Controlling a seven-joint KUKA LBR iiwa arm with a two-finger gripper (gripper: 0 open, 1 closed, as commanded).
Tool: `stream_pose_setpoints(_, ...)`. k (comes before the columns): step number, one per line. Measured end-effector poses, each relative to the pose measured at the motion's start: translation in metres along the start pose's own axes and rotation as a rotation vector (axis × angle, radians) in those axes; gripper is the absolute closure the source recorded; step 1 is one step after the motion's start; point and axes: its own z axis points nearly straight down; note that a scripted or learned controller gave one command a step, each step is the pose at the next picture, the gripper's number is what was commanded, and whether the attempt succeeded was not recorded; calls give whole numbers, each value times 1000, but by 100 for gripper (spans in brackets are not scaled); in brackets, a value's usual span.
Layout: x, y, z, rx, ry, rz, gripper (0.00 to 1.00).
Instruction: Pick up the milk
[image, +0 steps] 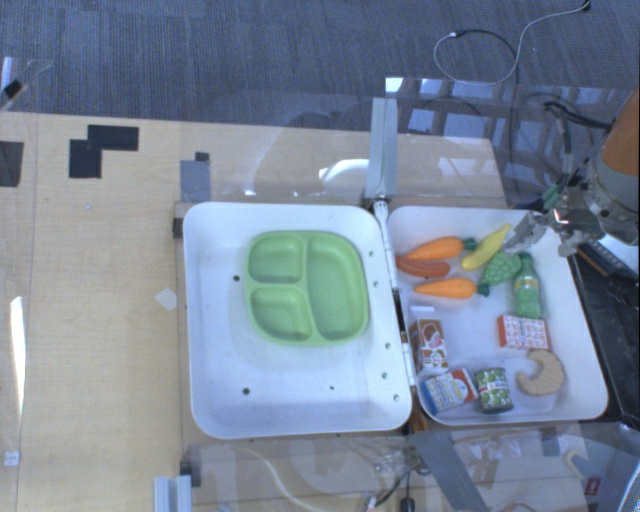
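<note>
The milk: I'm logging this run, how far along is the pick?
Nothing looks done yet: the milk carton lies in the right bin, untouched. The gripper hovers at the bin's far edge, near the green bottle. Reaching the carton, grasping and lifting all remain.

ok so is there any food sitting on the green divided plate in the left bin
No, the green plate in the left bin has bare compartments; the toy foods all lie in the right bin.

Green divided plate (305, 287) in left bin (215, 400), toy foods in right bin (590, 395)
</note>
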Motion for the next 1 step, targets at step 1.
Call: stream_pose_setpoints(1,-25,-75,131,-11,-3,-151,0)
